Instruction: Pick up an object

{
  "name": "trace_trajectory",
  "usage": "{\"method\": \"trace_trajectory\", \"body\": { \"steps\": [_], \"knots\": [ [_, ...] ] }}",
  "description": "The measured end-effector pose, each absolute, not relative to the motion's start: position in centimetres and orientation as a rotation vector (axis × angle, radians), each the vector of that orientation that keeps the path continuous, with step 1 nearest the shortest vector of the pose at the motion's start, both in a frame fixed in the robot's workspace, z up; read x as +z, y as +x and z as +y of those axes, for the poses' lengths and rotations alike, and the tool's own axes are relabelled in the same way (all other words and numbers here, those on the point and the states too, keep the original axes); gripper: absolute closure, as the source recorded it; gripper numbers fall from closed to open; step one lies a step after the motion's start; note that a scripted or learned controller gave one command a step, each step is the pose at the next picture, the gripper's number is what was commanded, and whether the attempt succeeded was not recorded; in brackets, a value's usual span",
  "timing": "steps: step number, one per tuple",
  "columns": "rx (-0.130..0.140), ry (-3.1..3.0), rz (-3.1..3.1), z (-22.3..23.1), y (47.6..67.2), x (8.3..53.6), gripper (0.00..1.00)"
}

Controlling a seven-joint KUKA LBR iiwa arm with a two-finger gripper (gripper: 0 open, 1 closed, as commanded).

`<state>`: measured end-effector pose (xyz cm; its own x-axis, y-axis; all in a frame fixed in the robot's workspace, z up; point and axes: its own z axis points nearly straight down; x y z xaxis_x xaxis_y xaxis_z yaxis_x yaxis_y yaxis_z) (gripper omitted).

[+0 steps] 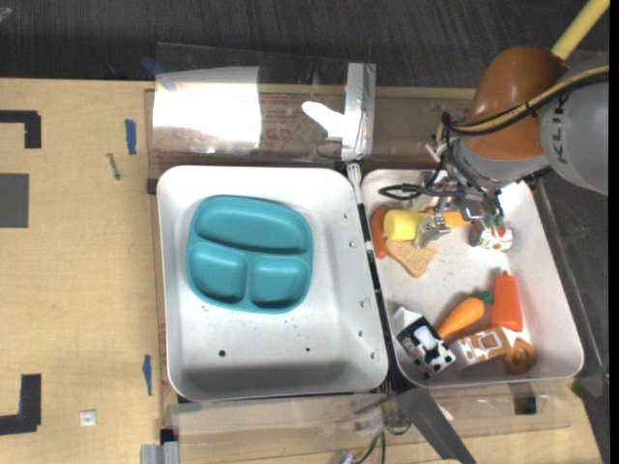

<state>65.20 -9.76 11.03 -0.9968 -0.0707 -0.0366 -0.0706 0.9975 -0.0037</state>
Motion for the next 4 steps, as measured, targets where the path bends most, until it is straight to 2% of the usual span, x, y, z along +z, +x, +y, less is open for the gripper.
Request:
{"method": "trace_trajectory", "body": {
  "steps": [1,2,3,4],
  "knots": [
    [-0.001,-0.172,3.12,-6.2,67.0,22.8,1.0],
    [-0.002,-0.172,3.119,-6.2,67.1,23.4,1.0],
    [0.0,-0.491,3.101,-11.7,53.7,18.7,1.0],
    [-0.008,-0.878,3.001,-12.0,50.8,12.2,1.0]
  ]
}}
